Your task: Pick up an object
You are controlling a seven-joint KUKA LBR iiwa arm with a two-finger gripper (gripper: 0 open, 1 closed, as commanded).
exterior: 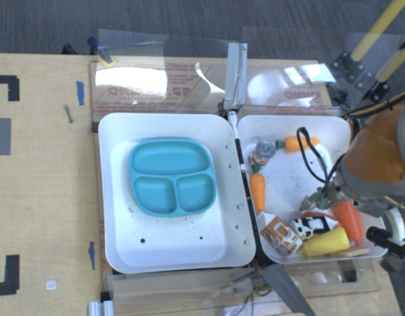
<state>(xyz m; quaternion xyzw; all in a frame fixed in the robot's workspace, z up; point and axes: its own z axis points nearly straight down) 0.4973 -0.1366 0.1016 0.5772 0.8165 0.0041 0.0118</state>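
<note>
My gripper (318, 205) is low in the right bin (288, 176), near its front right part, with the grey arm and its orange band rising to the right. Just below it lie a black-and-white toy (312, 227), a red-orange piece (350, 220) and a yellow cone-shaped piece (327, 243). A brown patterned box (280, 234) sits at the bin's front left. An orange carrot (257, 191) lies along the left wall. A small grey object (263, 151) and a smaller carrot (294, 143) lie at the back.
The left bin (116, 196) holds a blue three-compartment tray (172, 176). A black cable (312, 158) loops from the arm over the right bin. Clear plastic sheets stand behind both bins. The wooden bench extends to the left.
</note>
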